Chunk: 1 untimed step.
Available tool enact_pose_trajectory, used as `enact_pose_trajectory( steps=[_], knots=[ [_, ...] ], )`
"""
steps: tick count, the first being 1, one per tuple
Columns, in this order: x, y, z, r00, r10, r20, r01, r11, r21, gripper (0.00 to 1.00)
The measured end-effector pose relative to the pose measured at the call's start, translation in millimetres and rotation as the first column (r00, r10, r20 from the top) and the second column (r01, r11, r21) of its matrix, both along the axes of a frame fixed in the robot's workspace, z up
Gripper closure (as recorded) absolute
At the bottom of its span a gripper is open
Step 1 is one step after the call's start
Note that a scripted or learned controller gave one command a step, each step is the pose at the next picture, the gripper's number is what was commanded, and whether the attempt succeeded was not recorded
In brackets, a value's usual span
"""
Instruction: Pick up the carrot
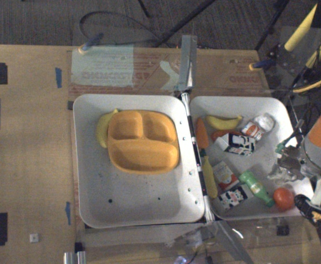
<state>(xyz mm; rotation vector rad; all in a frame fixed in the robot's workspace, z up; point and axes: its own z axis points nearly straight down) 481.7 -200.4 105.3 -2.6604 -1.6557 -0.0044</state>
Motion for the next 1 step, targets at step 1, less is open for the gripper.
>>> enact_pose_trajectory(
  steps=[1],
  knots=[
    [-2.0,-2.9,105.1,0.911,-0.413,0.000,0.413,0.911,-0.009,1.00]
  ],
)
